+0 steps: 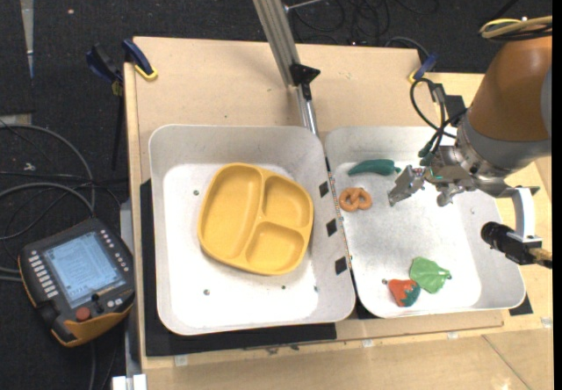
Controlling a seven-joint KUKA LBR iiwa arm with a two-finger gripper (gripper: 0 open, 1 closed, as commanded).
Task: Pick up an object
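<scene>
You've got the two-finger gripper (423, 186) hovering over the right white bin (457, 287), fingers spread and nothing between them. Closest target is the green pepper-shaped toy (372, 168), long axis roughly left-right, tapered tip pointing right toward the gripper; the brown pretzel toy (355, 198) sits just below it near the bin's left wall. Bin centre is bare; green leafy toy (428, 275) and orange-red toy (404, 292) touch at the front edge, and the yellow divided plastic plate (256, 219) sits in the left white bin (176, 204).

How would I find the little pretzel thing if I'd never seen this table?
Look in the right bin, the one without the yellow plate. Near its upper left side, just below the green pepper, lies the pretzel. It is the only small brown twisted loop with holes.
</scene>
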